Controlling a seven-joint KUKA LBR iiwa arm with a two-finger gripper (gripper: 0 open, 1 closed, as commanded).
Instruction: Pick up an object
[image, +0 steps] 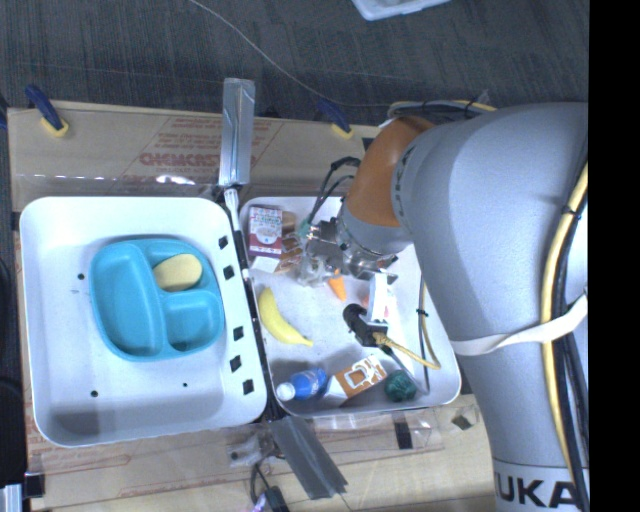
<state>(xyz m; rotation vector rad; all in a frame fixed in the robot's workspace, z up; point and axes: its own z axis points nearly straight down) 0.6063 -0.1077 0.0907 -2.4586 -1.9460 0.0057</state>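
My gripper (316, 264) hangs low over the back part of the right bin (440, 372), under the orange-banded wrist. Just to its left lie a small red and white box (265, 224) and a brown wrapped item (291, 256). A small orange piece (338, 288) lies just right of and below the gripper. A yellow banana (277, 318) lies in the bin's left half, apart from the gripper. The arm hides the right side of the bin's back.
Along the right bin's front lie a bottle with a blue label (303, 385), an orange-brown packet (361, 377) and a dark green object (400, 386). The left bin (60, 400) holds a blue divided plate (125, 300) with a yellow rounded object (178, 271) on it.
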